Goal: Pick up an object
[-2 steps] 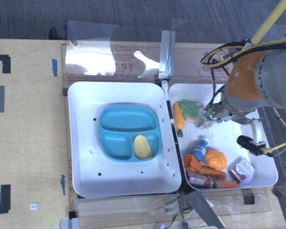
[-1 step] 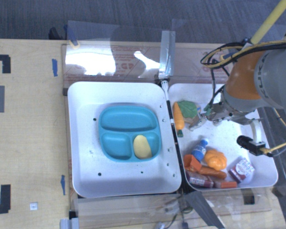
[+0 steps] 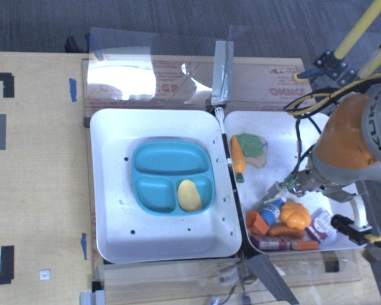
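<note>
— Camera view: what's on the desk (image 3: 32, 189)?
— I see two white bins; the left bin (image 3: 108, 170) holds a blue tray (image 3: 171, 161). The pincer (image 3: 284, 188), state unclear, hangs above the right bin's toy pile (image 3: 286, 224).

Bright, even light falls from above, and colours read clean. The strongest glare sits on the clear plastic sheet (image 3: 140, 75) behind the bins, where a white patch washes out the cardboard beneath. The left bin (image 3: 108, 170) is close to overexposed, its walls nearly blending with its floor. Shadows are soft and short, the clearest one under the blue tray (image 3: 171, 170). The arm (image 3: 349, 138) is slightly blurred at its edges. Overall sharpness is moderate, with small details in the right bin (image 3: 273, 126) smeared.
</note>
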